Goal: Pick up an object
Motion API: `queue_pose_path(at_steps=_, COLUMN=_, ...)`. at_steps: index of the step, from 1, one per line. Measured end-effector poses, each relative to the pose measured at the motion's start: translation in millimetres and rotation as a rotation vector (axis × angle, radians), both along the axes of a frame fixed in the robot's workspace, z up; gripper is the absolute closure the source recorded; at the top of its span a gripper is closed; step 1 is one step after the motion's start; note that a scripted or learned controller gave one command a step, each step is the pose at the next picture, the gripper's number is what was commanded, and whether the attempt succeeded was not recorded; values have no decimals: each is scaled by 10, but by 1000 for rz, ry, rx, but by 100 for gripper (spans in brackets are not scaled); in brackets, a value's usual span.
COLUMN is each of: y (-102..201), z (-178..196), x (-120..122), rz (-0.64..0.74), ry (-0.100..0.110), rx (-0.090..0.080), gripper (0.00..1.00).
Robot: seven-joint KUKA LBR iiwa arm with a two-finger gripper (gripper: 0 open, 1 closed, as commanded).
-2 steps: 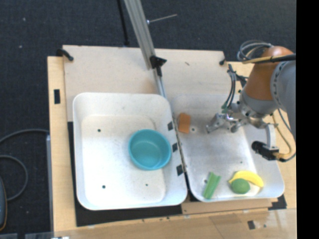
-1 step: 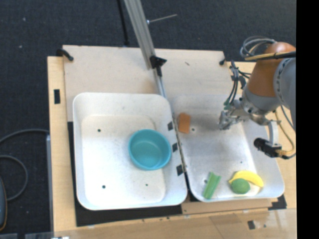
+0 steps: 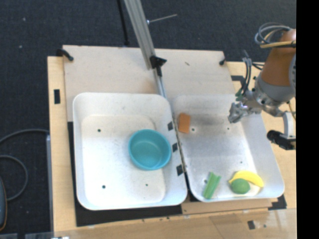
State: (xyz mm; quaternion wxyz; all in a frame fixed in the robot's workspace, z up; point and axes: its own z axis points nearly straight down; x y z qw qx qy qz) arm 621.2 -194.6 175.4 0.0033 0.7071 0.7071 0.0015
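Note:
My gripper (image 3: 235,114) hangs over the upper right part of the right bin (image 3: 259,143), near its far right rim, with nothing seen between its fingers. An orange block (image 3: 184,123) lies at the right bin's upper left, well left of the gripper. At the bin's near edge sit a green stick (image 3: 211,185), a green ball (image 3: 240,186) and a yellow banana (image 3: 249,178) touching the ball. A teal bowl (image 3: 149,149) stands upright in the left bin (image 3: 94,148), toward its right side.
A slanted metal rail (image 3: 144,34) runs from the top down to the divide between the two bins. The arm's orange band (image 3: 277,66) and grey wrist stand over the bench's right edge. Cables lie at the far left.

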Motion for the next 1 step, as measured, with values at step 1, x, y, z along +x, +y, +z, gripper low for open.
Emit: queue_pose_path(at_steps=1, y=-80, z=487, x=-28, rz=-1, ry=0, rx=0, gripper=100)
